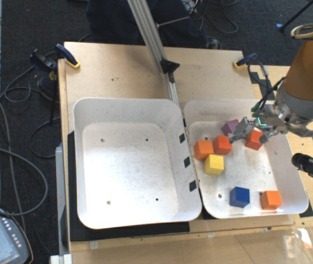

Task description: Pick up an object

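Note:
My gripper (253, 137) hangs over the upper middle of the right bin (288, 172), reaching in from the right. A red block (254, 141) sits between its two grey fingers, and they are shut on it. Just left of it lie a purple block (230, 127), a red-orange block (222, 144) and an orange block (203, 149). A yellow block (214, 164) lies below those. Near the bin's front edge are a blue block (240, 197) and another orange block (270, 200).
The left bin (128, 164) stands beside the right one, with a raised rim between them. A slanted metal pole (150, 32) rises behind the bins. Clamps sit at the bench's back corners. A black part of the arm (310, 166) overhangs the right rim.

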`<control>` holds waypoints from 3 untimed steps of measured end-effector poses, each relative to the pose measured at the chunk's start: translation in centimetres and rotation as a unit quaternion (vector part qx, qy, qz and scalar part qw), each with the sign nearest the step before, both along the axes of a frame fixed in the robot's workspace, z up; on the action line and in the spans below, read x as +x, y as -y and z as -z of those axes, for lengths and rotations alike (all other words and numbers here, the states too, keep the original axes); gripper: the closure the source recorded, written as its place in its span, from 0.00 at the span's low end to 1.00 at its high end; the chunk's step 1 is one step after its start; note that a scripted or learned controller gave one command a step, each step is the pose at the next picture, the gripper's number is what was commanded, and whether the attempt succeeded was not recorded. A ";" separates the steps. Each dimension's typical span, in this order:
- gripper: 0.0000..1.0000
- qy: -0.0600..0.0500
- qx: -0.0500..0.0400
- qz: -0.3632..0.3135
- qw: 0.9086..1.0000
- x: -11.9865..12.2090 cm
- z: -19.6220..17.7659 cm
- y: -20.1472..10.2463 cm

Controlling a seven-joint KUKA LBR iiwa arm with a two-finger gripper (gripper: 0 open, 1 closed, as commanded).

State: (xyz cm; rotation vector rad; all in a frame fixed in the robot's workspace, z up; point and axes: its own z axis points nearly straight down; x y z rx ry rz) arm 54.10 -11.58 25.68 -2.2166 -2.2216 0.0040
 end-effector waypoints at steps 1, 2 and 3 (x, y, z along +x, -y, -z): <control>0.00 0.002 0.000 0.001 1.000 0.1 -0.2 0.0; 0.00 -0.001 0.000 0.002 1.000 -1.0 5.3 -0.1; 0.00 0.000 0.000 0.002 1.000 -0.5 9.8 -0.3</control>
